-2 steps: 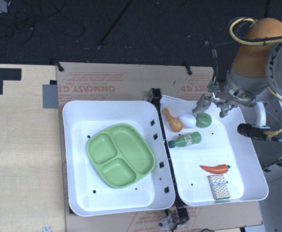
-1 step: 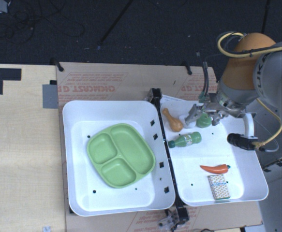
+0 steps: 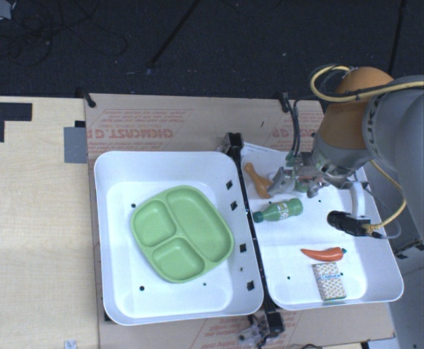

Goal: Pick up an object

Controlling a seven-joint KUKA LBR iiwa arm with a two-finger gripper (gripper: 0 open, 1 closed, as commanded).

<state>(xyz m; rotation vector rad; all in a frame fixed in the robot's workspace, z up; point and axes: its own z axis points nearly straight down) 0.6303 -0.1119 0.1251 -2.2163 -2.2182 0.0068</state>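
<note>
Grey two-finger jaws [image 3: 297, 182] hover at 12 o'clock in the right white bin [image 3: 386, 282], just above the small green plastic bottle [image 3: 278, 211]; can't tell if spread or pressed together. Risk: round bottle lying on its side could roll away w/ an off-centre pinch, or snag the orange carrot-shaped toy [image 3: 256, 179] beside it.

Open floor mid right bin [image 3: 386, 286], between green bottle [image 3: 278, 211] and red pepper [image 3: 323, 253].

Even overhead light is falling on the table [image 3: 37, 217], leaving the floor beyond it sitting in near darkness. The two white bins [image 3: 117, 173] are glaring bright, nearly washing out. Shadows are lying faint and short. Fine detail is looking soft and grainy throughout.
</note>
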